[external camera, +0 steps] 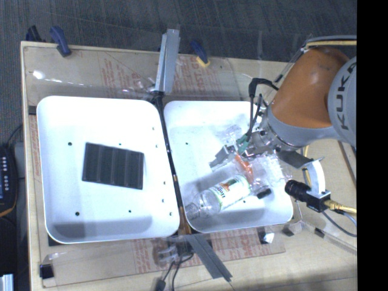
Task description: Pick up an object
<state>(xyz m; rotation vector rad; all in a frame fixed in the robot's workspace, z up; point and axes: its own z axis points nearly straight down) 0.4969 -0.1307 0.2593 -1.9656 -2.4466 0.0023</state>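
Bottle (225, 194) lying in right bin (182, 162), just below claw (233, 153); claw grip unclear.

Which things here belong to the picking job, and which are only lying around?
Belong to the job:
- gripper
- clear plastic bottle in the right bin

Only lying around:
- dark ribbed panel in the left bin
- blue clamps on the bench edge

The arm's wrist (303, 111) hides the right bin's (200, 126) far corner.
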